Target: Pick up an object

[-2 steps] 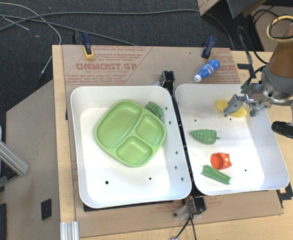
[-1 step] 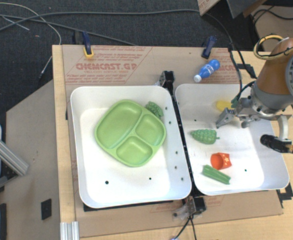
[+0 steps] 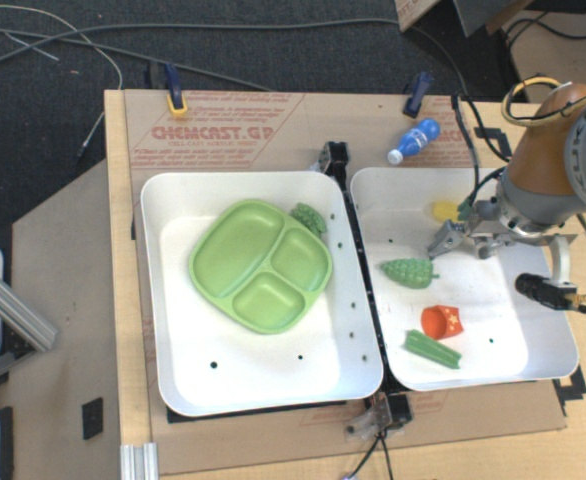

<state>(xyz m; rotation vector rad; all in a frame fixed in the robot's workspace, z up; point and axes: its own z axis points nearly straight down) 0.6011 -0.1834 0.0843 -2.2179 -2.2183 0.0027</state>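
The right bin (image 3: pixel 533 363) holds a small yellow piece (image 3: pixel 445 210) near its back, a bumpy green toy (image 3: pixel 408 271) at its left, a red-orange piece (image 3: pixel 440 322) and a long green piece (image 3: pixel 432 349) toward the front. My gripper (image 3: pixel 463 247) hovers over the back half of this bin, between the yellow piece and the bumpy green toy. It is open, its fingers (image 3: pixel 442 241) spread with nothing between them. The left bin (image 3: pixel 173 368) carries a green divided plate (image 3: pixel 261 265) with a small dark green item (image 3: pixel 309 218) at its upper right corner.
A blue and white bottle (image 3: pixel 414 140) lies on the cardboard behind the right bin. Clamps (image 3: pixel 176 98) sit on the board's back edge. A black cable end (image 3: pixel 541 290) hangs over the right bin's right side. The arm (image 3: pixel 548 168) enters from the right.
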